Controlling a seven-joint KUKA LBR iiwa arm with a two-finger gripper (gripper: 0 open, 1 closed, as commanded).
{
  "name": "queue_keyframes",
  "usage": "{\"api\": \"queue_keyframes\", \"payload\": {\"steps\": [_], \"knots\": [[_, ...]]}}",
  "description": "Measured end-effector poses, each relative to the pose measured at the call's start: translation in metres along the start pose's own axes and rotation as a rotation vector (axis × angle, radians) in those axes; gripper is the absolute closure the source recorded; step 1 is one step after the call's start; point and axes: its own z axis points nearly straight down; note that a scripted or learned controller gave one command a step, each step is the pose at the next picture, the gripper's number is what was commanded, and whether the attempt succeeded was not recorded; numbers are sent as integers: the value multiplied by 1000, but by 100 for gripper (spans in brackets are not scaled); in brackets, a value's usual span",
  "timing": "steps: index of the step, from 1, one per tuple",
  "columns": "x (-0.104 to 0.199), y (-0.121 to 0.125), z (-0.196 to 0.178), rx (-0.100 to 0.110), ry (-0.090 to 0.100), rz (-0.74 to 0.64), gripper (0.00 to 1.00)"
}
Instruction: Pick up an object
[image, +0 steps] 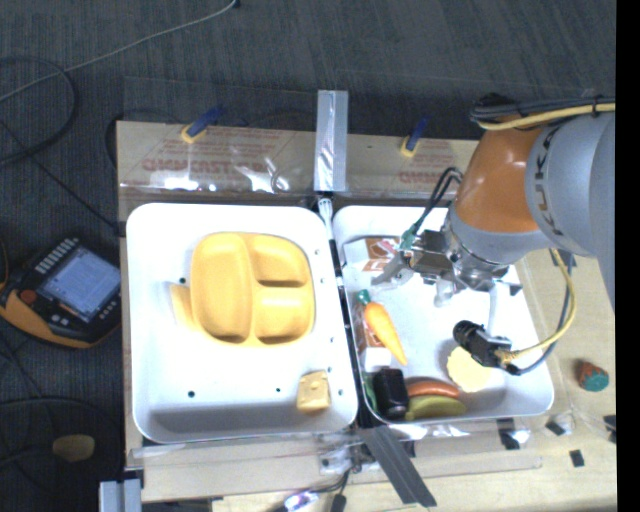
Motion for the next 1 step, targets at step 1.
{"api": "queue_keyframes", "payload": {"steps": [1], "knots": [[14,7,17,0,0,-166,0]]}}
